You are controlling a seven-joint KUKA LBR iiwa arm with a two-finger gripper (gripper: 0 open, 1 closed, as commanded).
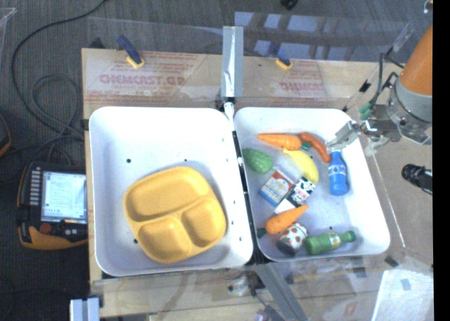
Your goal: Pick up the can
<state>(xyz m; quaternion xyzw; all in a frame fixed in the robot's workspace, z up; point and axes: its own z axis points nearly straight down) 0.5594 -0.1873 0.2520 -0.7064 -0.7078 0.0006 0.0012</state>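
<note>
Two shallow white bins sit side by side, and the banana [306, 165] in the middle of the right bin [367, 218] serves as the marker for everything else.

Nearest the camera, well on the near side of the banana, a green bottle [329, 242] lies on its side along the bin's near wall. Just left of it, and still on the near side of the banana, is a small white, red and dark item that looks like the can [291, 237]. It is small and hard to read, and it touches the bottle's end. An orange carrot [286, 219] lies tilted just beyond it, between it and the banana.

Closer in, a black-and-white cow-patterned carton [302, 190] sits just on the near side of the banana. A blue and red box [275, 187] is beside that, to the banana's near left. A blue bottle [338, 175] lies just right of the banana, with its cap pointing away from the camera.

To the banana's left is a round green vegetable [259, 161]. Far left of the banana, in the left bin [133, 137], rests a yellow divided plate [176, 213].

Beyond the banana, a second carrot [280, 141] lies across the far part of the bin. A red-orange pepper [316, 147] touches the banana's far end.

Farthest off, to the banana's far right, the gripper [346, 137] hangs just beyond the blue bottle's cap, well apart from the can. Whether it is open or closed cannot be told, and no object can be made out in its grasp.
</note>
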